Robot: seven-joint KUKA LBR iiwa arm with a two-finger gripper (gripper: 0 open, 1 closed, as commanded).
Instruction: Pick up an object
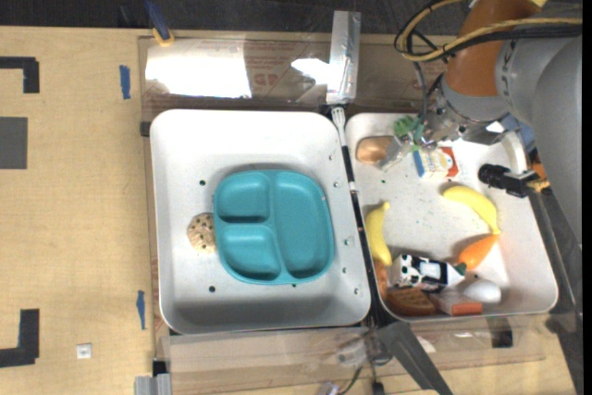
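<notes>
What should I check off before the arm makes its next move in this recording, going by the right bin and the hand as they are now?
1. Hand placed over the right bin: ok, at the bin's far end.
2. Something within reach below it: ok, a brown rounded item and a small red and blue packet lie close by.
3. Object gripped: cannot tell, the wrist and cables hide the tips.
4. Other targets free of the arm: ok, two bananas, an orange item and a black and white toy lie apart from it.
5. Left bin undisturbed: ok, teal tray in the middle, cookie beside it.
</notes>
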